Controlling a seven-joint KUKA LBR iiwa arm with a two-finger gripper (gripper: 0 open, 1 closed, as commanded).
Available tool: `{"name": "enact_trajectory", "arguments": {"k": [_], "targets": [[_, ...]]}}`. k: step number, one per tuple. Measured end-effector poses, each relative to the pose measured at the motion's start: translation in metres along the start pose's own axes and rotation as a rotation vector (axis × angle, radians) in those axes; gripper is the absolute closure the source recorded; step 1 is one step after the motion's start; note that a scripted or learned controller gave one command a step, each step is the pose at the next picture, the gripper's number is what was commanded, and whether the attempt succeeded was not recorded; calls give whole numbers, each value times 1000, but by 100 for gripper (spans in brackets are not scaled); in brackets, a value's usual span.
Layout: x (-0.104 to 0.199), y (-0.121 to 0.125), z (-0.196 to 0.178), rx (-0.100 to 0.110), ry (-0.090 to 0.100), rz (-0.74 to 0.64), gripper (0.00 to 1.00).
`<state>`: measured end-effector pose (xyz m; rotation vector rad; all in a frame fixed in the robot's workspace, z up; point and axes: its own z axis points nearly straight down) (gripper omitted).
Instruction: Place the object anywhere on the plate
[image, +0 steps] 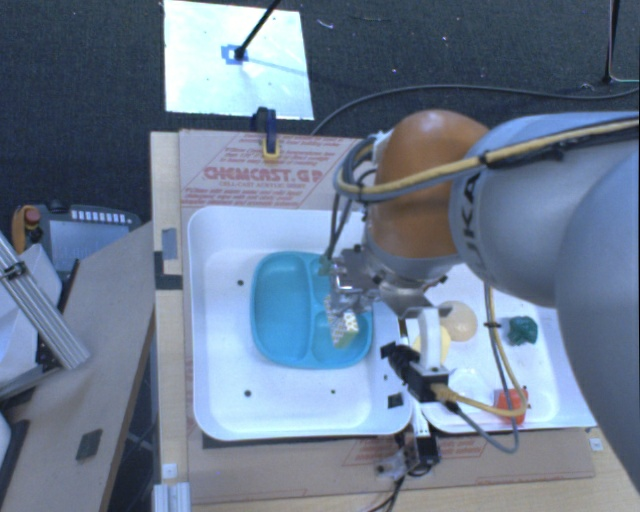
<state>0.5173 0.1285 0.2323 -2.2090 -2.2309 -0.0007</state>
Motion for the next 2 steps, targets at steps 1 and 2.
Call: {"name": "enact_trajectory", "arguments": {"k": [1, 2], "targets": [[-2, 4, 2, -1, -1, 7, 100], [-2, 4, 2, -2, -1, 8, 0]]}}
